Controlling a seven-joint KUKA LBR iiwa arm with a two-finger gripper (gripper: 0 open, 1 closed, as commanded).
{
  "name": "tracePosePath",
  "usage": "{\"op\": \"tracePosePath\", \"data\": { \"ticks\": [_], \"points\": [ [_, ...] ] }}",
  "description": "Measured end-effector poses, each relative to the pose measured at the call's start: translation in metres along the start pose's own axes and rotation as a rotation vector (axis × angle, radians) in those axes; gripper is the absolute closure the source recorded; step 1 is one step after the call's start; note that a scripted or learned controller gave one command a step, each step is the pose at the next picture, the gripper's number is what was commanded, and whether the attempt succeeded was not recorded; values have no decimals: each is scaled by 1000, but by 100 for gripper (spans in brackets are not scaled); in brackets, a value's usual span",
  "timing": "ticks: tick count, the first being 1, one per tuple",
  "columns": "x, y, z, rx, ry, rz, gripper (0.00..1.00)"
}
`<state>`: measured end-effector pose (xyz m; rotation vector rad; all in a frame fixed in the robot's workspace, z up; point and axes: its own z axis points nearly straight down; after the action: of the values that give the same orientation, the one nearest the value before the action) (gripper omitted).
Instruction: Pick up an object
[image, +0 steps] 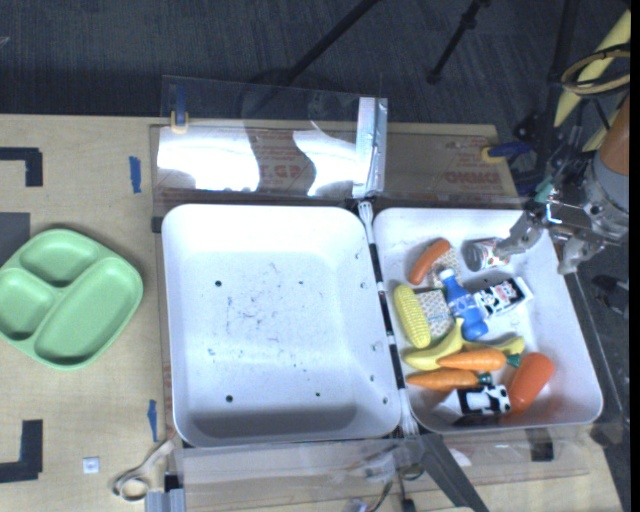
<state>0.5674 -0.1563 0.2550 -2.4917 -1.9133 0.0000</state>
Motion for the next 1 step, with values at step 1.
{"op": "tracePosePath", "data": {
  "ticks": [1],
  "points": [
    [35, 2, 142, -30, -1, -8, 0]
  ]
}}
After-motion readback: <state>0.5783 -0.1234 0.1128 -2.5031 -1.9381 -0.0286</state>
